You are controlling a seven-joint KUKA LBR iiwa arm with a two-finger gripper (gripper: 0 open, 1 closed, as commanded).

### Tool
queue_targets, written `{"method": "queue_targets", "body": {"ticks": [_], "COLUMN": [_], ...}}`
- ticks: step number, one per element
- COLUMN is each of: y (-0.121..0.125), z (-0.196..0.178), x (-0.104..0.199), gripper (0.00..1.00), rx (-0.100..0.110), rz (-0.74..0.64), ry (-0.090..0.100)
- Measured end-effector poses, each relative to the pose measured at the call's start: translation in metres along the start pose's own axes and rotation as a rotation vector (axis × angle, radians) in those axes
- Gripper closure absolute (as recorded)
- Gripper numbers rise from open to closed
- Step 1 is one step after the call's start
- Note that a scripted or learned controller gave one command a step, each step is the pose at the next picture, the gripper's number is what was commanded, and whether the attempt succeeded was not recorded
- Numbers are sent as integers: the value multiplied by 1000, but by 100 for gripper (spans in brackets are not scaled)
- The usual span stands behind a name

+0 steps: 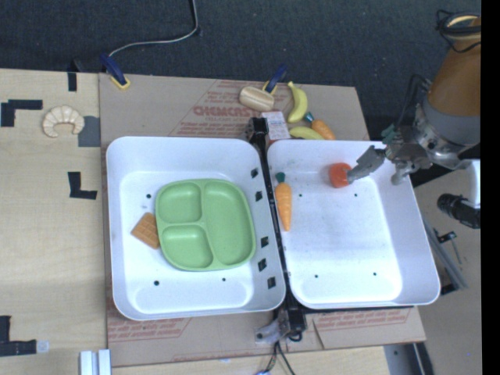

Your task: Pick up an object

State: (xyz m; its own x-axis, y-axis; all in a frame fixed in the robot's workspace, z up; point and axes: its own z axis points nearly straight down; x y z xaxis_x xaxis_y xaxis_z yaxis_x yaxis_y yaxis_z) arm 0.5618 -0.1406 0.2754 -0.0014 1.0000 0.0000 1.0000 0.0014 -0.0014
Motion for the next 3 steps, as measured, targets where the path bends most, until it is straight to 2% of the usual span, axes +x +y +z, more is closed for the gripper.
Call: {"method": "queue_targets", "body": {"ticks": [1,2,3], "y": [64,108,61], "z": [140,189,189], "x": [11,-26,23], "gripper": [0,0,0], "rx": [3,-6,-3], "rz": [0,1,0], "ry": [1,-5,-1]}}
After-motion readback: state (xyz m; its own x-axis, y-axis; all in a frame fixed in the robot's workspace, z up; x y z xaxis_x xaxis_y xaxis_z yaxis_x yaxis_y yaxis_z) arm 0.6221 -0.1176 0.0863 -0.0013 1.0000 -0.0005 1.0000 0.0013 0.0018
